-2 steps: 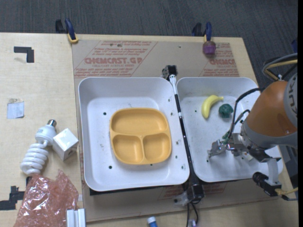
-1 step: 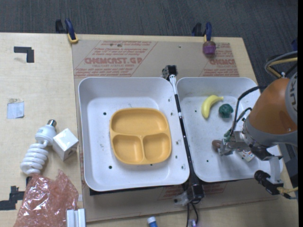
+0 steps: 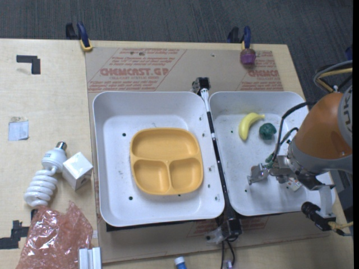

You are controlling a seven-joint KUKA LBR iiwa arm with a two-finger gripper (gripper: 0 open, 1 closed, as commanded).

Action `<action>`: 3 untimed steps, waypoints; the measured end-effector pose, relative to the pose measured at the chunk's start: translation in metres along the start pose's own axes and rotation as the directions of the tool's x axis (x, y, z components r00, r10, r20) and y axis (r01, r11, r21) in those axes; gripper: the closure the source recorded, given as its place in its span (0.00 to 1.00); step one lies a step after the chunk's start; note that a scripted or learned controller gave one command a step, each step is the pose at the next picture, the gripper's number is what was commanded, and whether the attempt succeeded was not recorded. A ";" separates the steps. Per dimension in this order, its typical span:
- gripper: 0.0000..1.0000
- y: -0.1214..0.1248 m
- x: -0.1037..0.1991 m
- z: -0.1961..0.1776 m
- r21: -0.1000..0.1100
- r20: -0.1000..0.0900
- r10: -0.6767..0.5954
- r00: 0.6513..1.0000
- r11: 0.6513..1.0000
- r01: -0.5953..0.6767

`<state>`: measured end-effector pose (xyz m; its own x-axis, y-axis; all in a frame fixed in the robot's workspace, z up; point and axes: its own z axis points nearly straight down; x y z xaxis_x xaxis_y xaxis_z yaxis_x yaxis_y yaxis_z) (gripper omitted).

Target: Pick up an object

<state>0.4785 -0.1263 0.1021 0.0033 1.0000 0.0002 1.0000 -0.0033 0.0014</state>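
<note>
A yellow banana (image 3: pixel 249 125) lies in the back of the right bin (image 3: pixel 238 200), with a dark green, roundish object (image 3: pixel 267 130) touching or almost touching its right side. My gripper (image 3: pixel 258 174) hangs over the bin's bare floor, nearer the front and a good hand's width in front of both objects. I see nothing in it. The grey arm with its orange band (image 3: pixel 324 132) reaches in from the right and hides the bin's right side.
The left bin (image 3: pixel 109 200) holds a yellow divided plate (image 3: pixel 166 161). A small purple object (image 3: pixel 248 56) sits on the board behind the right bin. Left of the bins lie a spiral light bulb (image 3: pixel 42 179), a white cube (image 3: pixel 77 170) and a crumpled pink bag (image 3: pixel 53 237).
</note>
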 end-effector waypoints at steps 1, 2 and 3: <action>1.00 0.001 -0.001 -0.010 -0.002 0.001 0.002 1.000 1.000 -0.002; 1.00 0.042 0.084 -0.090 0.000 0.001 -0.004 1.000 1.000 0.004; 0.00 0.042 0.084 -0.090 0.000 0.001 -0.005 1.000 1.000 0.005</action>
<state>0.5203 -0.0426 0.1925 -0.0012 1.0000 -0.0007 1.0000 0.0012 0.0013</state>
